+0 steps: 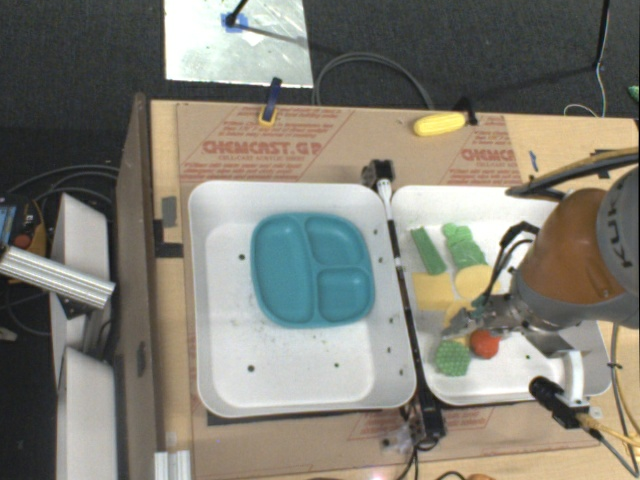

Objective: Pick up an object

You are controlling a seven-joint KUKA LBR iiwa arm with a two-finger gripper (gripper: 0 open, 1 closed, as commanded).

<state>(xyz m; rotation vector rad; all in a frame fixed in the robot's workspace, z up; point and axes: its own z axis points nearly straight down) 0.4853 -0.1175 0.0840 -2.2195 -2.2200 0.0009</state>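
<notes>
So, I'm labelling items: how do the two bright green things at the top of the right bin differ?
The green bar is flat, straight-edged and slim; the green knobbly piece beside it is rounded, lumpy and wider. The bar is nearer the bin divider; the knobbly piece is nearer the arm. Both are the same green and lie in the right bin.

The grey, orange-banded arm (580, 253) runs off the right edge — it hides much of the right white bin (500, 393).
</notes>
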